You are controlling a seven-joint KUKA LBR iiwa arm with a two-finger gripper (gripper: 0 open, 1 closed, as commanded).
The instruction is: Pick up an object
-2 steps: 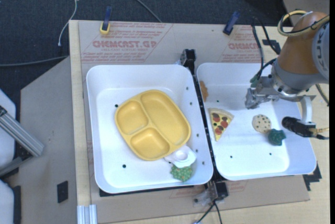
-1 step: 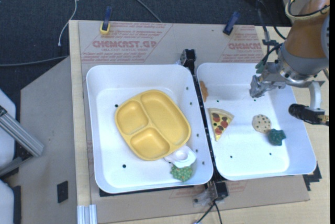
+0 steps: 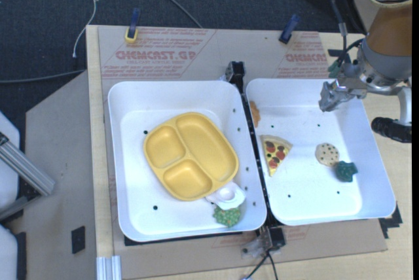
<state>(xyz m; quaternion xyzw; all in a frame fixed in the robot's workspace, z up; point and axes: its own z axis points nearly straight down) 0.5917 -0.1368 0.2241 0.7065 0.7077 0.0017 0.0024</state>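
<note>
My gripper (image 3: pixel 329 99) hangs over the back right part of the right bin (image 3: pixel 314 203), above bare floor. In that bin lie a pizza slice (image 3: pixel 274 153), a round cookie (image 3: pixel 327 154) and a green broccoli piece (image 3: pixel 346 171); a small orange-brown item (image 3: pixel 254 115) rests against the bin's left wall. The cookie and broccoli lie toward the front from the gripper, well apart from it.
The left bin (image 3: pixel 124 141) holds a yellow divided plate (image 3: pixel 190 155), with a white egg piece (image 3: pixel 226 194) and a green leafy item (image 3: pixel 227 214) at its front edge. Blue clamps (image 3: pixel 133 23) (image 3: pixel 289 29) sit on the cardboard at the back. The arm occupies the upper right.
</note>
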